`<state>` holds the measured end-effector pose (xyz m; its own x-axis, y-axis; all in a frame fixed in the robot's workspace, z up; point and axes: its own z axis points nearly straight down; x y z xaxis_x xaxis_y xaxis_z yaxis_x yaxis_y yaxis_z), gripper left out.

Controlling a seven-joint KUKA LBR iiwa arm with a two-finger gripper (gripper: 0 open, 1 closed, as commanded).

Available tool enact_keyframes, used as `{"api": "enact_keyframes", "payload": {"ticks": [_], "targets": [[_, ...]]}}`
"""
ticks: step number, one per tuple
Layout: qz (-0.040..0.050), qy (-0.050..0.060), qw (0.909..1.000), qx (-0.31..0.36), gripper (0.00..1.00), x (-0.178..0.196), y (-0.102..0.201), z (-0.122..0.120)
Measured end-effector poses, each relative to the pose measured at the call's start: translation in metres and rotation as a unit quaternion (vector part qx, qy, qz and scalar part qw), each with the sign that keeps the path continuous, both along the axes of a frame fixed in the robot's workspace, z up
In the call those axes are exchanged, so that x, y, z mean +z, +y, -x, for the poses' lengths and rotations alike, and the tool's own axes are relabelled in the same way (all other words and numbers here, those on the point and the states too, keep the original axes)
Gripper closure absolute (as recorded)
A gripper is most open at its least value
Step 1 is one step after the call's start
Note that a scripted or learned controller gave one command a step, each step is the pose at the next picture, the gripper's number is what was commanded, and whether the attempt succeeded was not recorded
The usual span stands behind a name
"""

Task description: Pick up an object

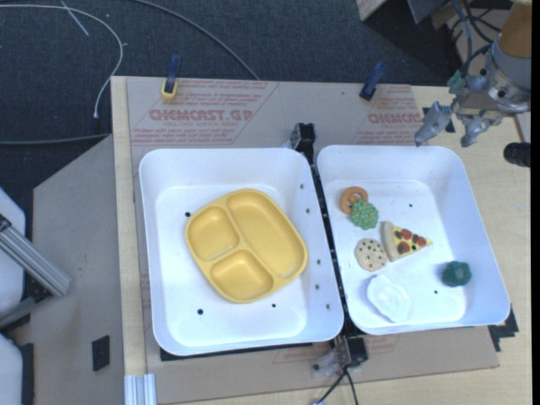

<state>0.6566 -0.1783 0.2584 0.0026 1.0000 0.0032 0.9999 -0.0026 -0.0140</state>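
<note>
The right bin (472,194) holds several small toy foods. An orange donut (353,199) touches a green broccoli piece (364,216). A pizza slice (405,241) lies beside a speckled cookie (369,254). Near the front are a white lumpy piece (390,298) and a dark green piece (456,273). My gripper (449,128) hangs over the far rim of the right bin, well behind all the foods. It is open, with nothing between its fingers.
The left bin (160,226) holds a yellow three-compartment tray (245,245). Blue clamps (172,76) (372,81) stand at the board's far edge. Black brackets (303,135) join the bins in the middle.
</note>
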Motion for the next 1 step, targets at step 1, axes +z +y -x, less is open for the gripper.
{"api": "enact_keyframes", "payload": {"ticks": [1], "targets": [[0.0014,-0.007,1.0000,0.002,0.00,0.0085,0.0006,-0.0023]]}}
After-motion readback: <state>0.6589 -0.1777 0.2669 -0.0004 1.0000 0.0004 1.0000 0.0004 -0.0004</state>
